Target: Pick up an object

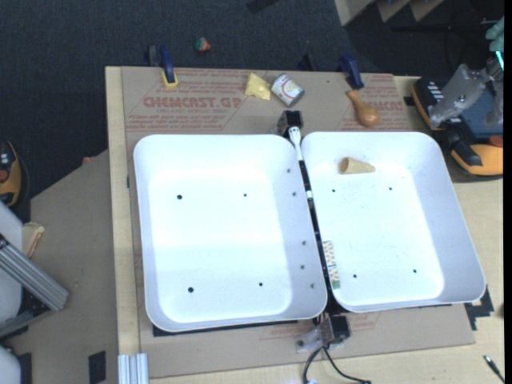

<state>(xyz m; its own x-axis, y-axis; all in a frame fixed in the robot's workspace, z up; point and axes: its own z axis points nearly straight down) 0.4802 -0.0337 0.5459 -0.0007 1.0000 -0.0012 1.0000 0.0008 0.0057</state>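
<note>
A small tan wedge-shaped object (356,166) lies in the right bin (448,214), near its far edge. The left bin (160,214) shows its bare white floor with a few dark dots. Part of the arm's grey hardware (460,94) stands at the far right, beyond the right bin's back corner.
On the cardboard behind the bins lie a yellow piece (258,87), a small white and grey block (286,90) and a brown pear-shaped object (364,110). Two blue clamps (166,62) hold the board's back edge. A cable runs out at the front (324,350).
</note>
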